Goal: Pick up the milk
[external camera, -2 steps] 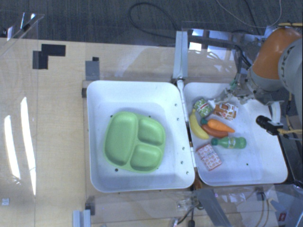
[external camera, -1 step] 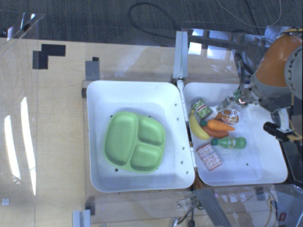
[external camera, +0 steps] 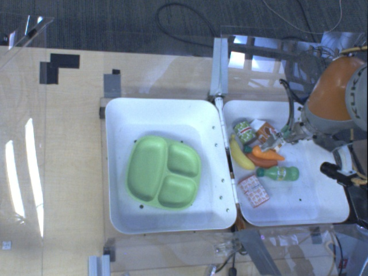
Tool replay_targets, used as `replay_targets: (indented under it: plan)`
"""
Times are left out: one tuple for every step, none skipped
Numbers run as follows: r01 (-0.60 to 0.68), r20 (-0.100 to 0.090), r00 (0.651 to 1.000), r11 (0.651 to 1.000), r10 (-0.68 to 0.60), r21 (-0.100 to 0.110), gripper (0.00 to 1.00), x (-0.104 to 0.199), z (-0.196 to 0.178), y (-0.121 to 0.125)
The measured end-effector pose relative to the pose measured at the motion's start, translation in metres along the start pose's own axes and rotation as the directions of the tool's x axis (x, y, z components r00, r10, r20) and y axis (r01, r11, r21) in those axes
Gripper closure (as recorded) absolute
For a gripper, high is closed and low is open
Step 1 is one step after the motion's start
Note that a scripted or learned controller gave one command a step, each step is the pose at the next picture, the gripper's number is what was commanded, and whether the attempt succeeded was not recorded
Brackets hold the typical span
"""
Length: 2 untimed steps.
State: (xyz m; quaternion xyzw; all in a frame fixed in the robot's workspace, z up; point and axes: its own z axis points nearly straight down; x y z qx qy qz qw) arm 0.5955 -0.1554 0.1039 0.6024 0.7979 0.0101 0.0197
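In the right bin, a small white and green carton with a red patch lies at the upper left; it looks like the milk. Touching it on the right is a brown and white carton. My gripper hangs low just right of the brown carton, over the thick end of an orange carrot. It is apart from the green carton. The grey arm with its orange band reaches in from the right.
A yellow banana lies along the right bin's left wall. A green bottle and a red patterned box lie below the carrot. The left bin holds a green divided plate.
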Motion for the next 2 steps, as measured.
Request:
replay_targets:
  plan:
    - [0.003,0.002,1.000,1.000,-0.003,-0.005,1.00,0.000,-0.011,0.003]
    - [-0.113,-0.013,0.993,0.993,0.114,0.035,1.00,0.036,-0.068,0.066]
